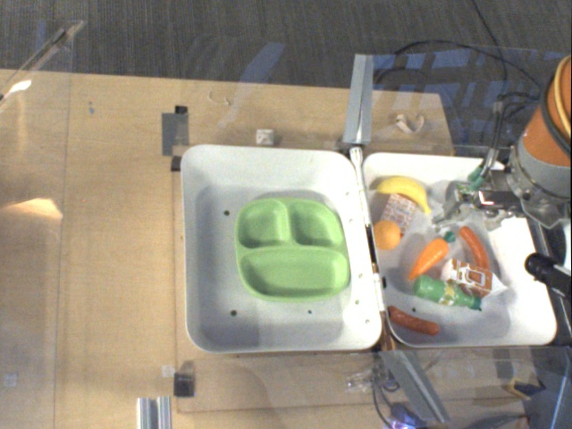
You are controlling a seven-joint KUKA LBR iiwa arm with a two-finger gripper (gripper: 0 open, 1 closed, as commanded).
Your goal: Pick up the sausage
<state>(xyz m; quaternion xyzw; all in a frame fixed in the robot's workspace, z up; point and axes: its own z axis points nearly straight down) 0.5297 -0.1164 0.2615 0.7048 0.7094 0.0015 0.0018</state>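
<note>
Sausage (414, 321) first: you will find it lying flat along the near wall of the right bin (527, 329), toward that bin's left corner, reddish-brown and apart from the other food; nothing touches it, and the gripper is well away from it.

Your gripper (458, 200) hangs over the far half of the same bin, just right of the banana (403, 189); whether it is spread or pressed together you cannot tell from this slant, and nothing shows between its tips; the arm (547, 150), grey with its orange band, comes in from the right.

Other things in that bin: a small packet (399, 211) with a red-and-white printed face just below the banana, its writing too small to read; an orange (387, 235) near the left wall; a carrot (430, 256) lying slantwise in the middle; a second red-orange sausage-like piece (475, 247) to its right; a green bottle (447, 291) on its side, touching a clear wrapper (471, 276) with a red and white label, also unreadable.

Left bin (206, 239) holds a green divided plate (292, 247) with three compartments, sitting flat at its centre.
</note>
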